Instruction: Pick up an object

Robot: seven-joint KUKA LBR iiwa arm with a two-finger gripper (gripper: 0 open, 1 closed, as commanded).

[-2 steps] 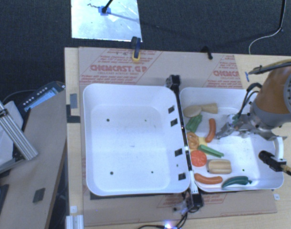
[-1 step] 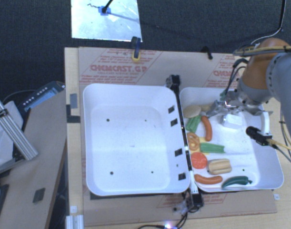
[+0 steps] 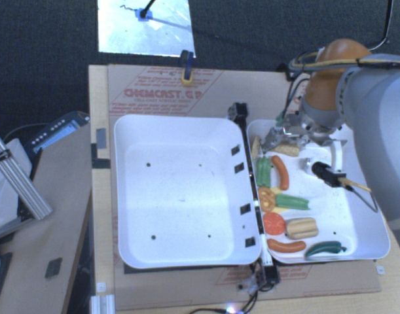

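End effector low in the right bin, above a pale bread piece, finger state impossible to tell, red sausage just beside, left bin alongside

Both bins are plain white: the left bin shows a few small dark dots on its floor, and black clips run down the seam it shares with the right bin. In the right bin lie an orange-red sausage, a second one, a red tomato slice, a tan hot-dog bun, a green pepper and a darker green pepper. The arm is grey with an orange band. The cardboard sheet is pale tan with red lettering.
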